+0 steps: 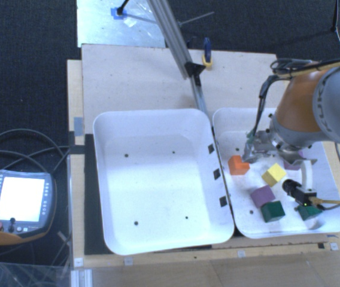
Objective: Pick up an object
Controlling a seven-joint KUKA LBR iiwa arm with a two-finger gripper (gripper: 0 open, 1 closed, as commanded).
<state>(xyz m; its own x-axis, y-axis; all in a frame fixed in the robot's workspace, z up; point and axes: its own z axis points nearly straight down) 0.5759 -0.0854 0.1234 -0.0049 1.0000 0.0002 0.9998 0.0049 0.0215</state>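
The right bin (230, 121) holds several small blocks. An orange block (238, 165) lies near its left wall, a yellow block (273, 174) sits at the middle, and a purple block (262, 195) and a dark green block (272, 211) lie toward the front. A teal-green block (309, 211) rests at the front right. My gripper (252, 152) hangs low in this bin, just above and to the right of the orange block. The wrist hides how its tips stand. A bit of pale purple (296, 158) peeks out beneath the arm.
The left bin (158, 121) stands beside the right one, their walls meeting at a ridge (218, 172). A slanted metal pole (176, 34) rises behind the bins. A teach pendant (17, 205) with cables lies off the bench at the left.
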